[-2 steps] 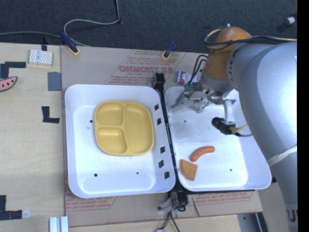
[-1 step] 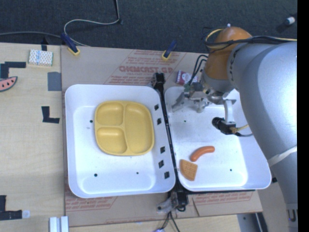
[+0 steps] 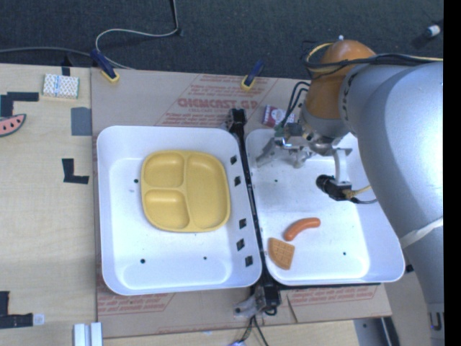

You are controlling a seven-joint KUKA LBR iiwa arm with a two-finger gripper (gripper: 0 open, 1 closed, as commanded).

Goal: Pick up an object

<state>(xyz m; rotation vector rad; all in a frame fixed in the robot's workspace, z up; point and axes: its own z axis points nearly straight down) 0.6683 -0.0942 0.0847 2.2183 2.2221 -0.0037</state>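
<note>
**Orange sausage and waffle lie loose in the right bin**

Orange-red, the sausage [image 3: 301,228] lies on the white floor of the right bin [image 3: 374,254], a little below the bin's middle, tilted so its right end sits higher in the picture. Just below and to its left is a tan waffle [image 3: 282,253], close to the bin's lower left corner and near the divider between the bins. The two pieces are near each other but apart.

Higher in the same bin, the hand [image 3: 292,148] hangs over the upper left part, well apart from both food pieces. Nothing shows between its fingers; whether they are spread or closed I cannot tell from this angle. Dark cables run from the wrist, and a black fitting [image 3: 330,186] sticks out below it over the bin. Above the hand is the orange band [image 3: 333,78], and the grey arm [image 3: 403,143] fills the right side, covering the bin's right edge.

The left bin [image 3: 115,215] holds a yellow plate [image 3: 185,191] with three compartments, resting in its upper half.

Both bins rest on brown cardboard [image 3: 209,99] with red print, which lies on the pale wooden counter [image 3: 43,215]. Two blue-and-yellow clamps [image 3: 104,65] grip the cardboard's far edge. Black tape marks dot the counter to the left.
</note>
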